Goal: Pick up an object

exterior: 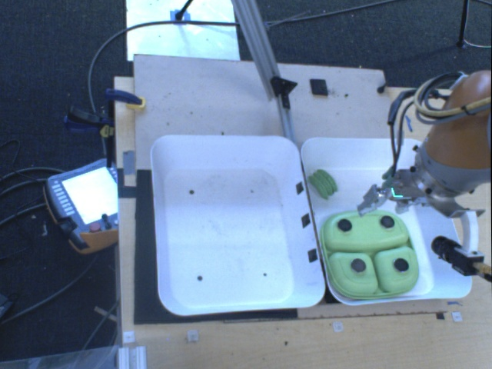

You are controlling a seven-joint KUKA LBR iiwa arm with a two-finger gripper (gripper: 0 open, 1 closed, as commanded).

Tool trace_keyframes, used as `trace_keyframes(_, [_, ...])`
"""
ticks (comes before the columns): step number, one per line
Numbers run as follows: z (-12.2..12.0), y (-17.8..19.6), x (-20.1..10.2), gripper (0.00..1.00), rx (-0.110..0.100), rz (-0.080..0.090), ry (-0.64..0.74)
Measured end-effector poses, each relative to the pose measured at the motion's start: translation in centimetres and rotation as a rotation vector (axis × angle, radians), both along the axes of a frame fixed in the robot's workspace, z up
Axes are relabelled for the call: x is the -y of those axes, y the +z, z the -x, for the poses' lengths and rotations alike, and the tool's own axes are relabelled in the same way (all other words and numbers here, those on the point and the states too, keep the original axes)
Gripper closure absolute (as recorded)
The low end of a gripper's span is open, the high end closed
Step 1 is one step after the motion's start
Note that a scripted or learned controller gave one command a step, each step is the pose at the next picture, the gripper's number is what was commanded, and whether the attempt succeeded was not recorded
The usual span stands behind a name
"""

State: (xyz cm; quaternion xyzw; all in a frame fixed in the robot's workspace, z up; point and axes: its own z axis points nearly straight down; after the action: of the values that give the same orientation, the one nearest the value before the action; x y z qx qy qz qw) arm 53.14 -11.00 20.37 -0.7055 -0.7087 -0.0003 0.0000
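- Gripper (372, 200) hovered in the right bin (311, 154); finger state, I cannot tell.
- Small green ridged object (323, 182) lay near, at its ten o'clock; big green block (370, 252) sat just beside, at six.

A pale wooden bench board (231, 91) lies on dark carpet (46, 44), and two shallow white plastic bins sit on it side by side, rims nearly touching. The left bin (165, 229) has a few small dark specks on its floor. The right bin (311, 156) sits against it. A slim grey metal pole (257, 37) slants down from the top to a black bracket (282, 88) near the bins' shared back corner. A small black square (319, 88) rests on the board just right of that bracket. A handheld control pendant with a lit white screen (83, 202) lies on the floor to the left, with black cables (100, 52) looping around it. A blue and yellow clamp (123, 98) grips the board's left edge.
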Motion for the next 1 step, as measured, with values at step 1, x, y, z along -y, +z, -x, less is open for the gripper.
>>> trace_keyframes(1, [-0.04, 0.05, 0.00, 0.00, 0.001, 0.000, 0.000])
